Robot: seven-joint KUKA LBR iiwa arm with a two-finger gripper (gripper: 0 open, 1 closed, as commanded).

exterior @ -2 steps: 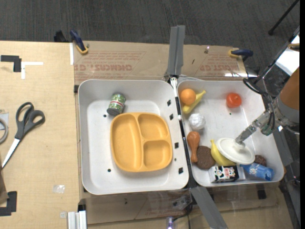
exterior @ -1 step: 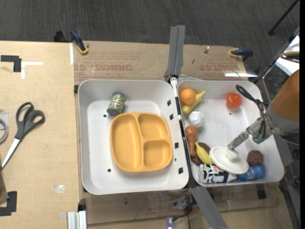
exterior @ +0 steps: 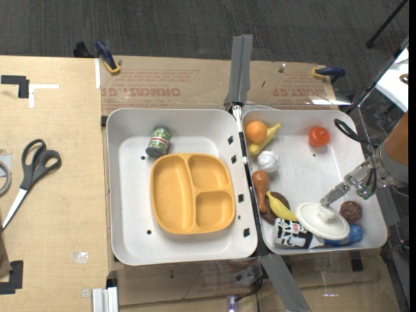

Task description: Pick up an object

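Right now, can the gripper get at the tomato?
Probably yes. The tomato sits alone on bare floor in the right bin, nothing on or against it, and the gripper hangs nearby.

Two white bins [exterior: 123, 194], one yellow tray [exterior: 193, 192], one can [exterior: 158, 142], two bananas [exterior: 281, 207], one scissors [exterior: 29, 174].

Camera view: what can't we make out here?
- Gripper: too small and blurred to tell finger state.
- Arm: cut off by the right edge.
- Blue object: mostly hidden under the white lid.
- Small can: label too small to read.
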